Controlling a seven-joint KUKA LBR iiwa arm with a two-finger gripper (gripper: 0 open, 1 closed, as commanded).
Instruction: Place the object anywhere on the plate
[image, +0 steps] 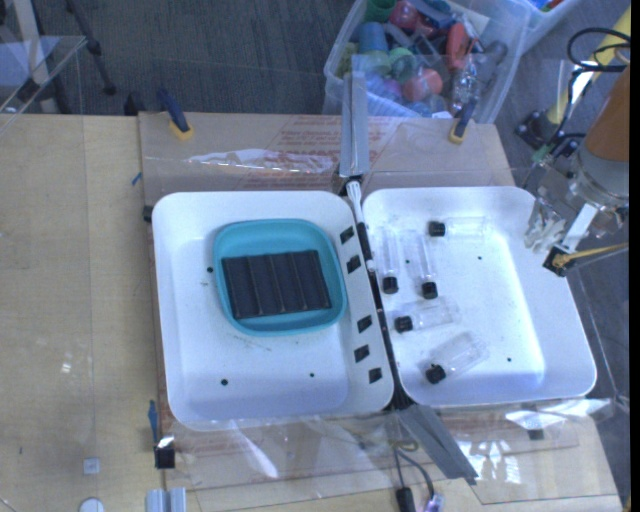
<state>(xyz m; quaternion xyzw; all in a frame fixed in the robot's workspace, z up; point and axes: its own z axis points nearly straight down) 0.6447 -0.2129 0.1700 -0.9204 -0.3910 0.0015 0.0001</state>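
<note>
I see my gripper at the frame's right edge; I cannot tell its finger state. Clear plastic vials with black caps lie in the right white bin. The teal square plate sits centre-left. Judging it, grasping comes next.

Wooden bench bears two white bins: left bin, right bin, touching side by side.

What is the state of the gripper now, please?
Gripper: above the right bin's far right edge; open or closed cannot be told.
</note>
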